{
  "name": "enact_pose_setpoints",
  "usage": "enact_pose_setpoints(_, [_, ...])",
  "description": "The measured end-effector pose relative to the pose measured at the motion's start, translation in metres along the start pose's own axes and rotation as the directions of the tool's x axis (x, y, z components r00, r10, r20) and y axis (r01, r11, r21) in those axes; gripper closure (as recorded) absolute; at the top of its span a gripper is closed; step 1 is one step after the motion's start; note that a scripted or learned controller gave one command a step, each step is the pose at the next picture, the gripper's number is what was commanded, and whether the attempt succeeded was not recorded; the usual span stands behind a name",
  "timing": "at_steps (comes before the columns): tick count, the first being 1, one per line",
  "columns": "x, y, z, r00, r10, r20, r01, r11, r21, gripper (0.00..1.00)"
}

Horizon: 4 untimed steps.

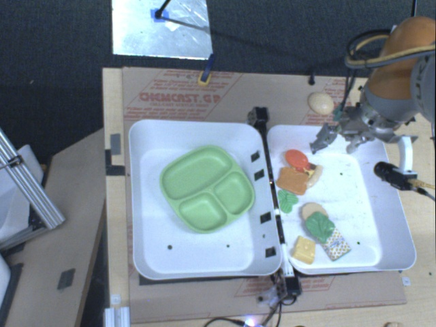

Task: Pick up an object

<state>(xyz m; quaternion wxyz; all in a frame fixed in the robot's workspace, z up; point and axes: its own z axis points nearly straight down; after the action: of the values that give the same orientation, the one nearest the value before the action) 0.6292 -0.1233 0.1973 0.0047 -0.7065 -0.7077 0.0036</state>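
The gripper (338, 135) hangs with fingers spread wide, holding nothing. The orange toy (296, 159) lies nearest, just below-left of it, in the right bin (388, 220)

Two white bins (150, 182), one green divided plate (206, 188), about eight small food items (308, 210).

This looks like a robot lab, not a home. Left of the pincer (338, 140), two white bins (146, 182) sit on a cardboard sheet (177, 95) on a plain bench. Far to its left stands a metal frame (24, 182), and above-left a shiny foil square (161, 19).
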Motion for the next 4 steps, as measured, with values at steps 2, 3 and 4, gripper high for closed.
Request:
enact_pose_setpoints(2, [0.007,-0.002,0.050,1.000,-0.001,0.001,0.001,1.000,-0.009,0.00])
enact_pose_setpoints(3, [0.006,-0.004,0.110,1.000,0.001,0.000,-0.001,1.000,-0.014,0.00])
enact_pose_setpoints(4, [0.006,-0.001,0.110,1.000,0.000,0.002,0.000,1.000,-0.020,0.00])
